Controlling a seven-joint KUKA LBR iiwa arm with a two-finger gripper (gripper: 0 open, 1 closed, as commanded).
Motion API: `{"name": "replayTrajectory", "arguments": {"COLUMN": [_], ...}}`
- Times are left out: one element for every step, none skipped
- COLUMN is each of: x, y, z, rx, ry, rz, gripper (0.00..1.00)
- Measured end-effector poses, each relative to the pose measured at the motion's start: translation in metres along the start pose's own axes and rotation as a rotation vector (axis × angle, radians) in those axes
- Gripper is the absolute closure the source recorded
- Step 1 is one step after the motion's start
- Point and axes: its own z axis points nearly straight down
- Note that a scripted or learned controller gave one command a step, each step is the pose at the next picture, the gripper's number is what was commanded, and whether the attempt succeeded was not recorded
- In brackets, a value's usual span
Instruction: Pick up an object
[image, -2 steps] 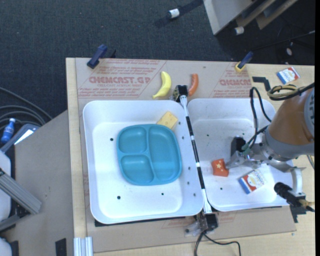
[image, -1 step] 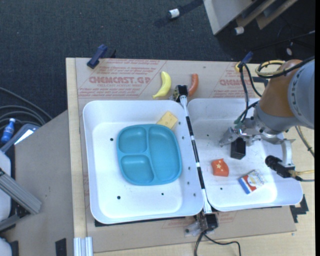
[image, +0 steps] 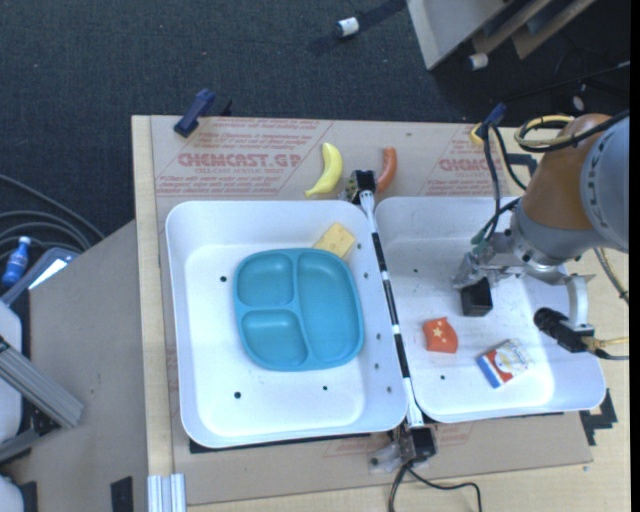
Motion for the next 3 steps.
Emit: {"name": "replayTrajectory", "arguments": {"x": [0.087, 0.104, 0.083], "y": [-0.018, -0.062, -0.073], "z": [-0.097, -0.154, -0.124], "rx": [0.001, 0.002, 0.004], "ry": [0.002, 0.001, 0.002], "rz": [0.001, 0.001, 0.003], "gripper": [1.00, 1.00, 1.00]}}
